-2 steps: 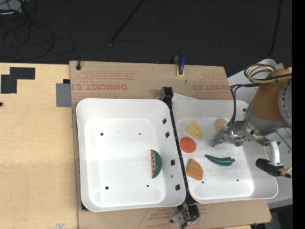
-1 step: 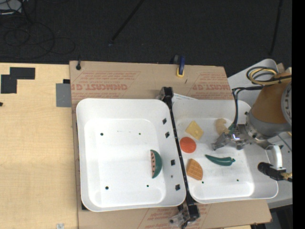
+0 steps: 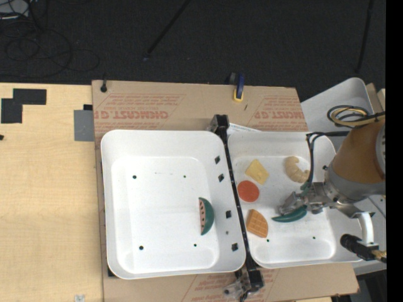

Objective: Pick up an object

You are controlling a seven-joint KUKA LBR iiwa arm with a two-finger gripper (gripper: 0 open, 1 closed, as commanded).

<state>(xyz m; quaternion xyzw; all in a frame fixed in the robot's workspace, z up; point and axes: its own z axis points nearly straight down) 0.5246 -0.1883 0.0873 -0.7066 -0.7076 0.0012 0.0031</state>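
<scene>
My gripper (image 3: 295, 206) reaches in from the right and hangs low over the right bin (image 3: 315, 249). A curved dark green piece (image 3: 287, 217) lies right under its tip, touching or nearly touching it. Around it in the same bin are a red disc (image 3: 248, 191), a yellow wedge (image 3: 256, 171), an orange waffle-like piece (image 3: 257, 223) and a beige lump (image 3: 294, 168). Alone in the left bin (image 3: 126, 168), a watermelon slice (image 3: 205, 216) sits near its right wall.
A black divider rail (image 3: 230, 187) runs between the two bins. The arm's grey and orange body (image 3: 359, 162) covers the right bin's right rim. Cardboard (image 3: 164, 109) lies under the bins, with a blue and yellow clamp (image 3: 238, 88) at its far edge.
</scene>
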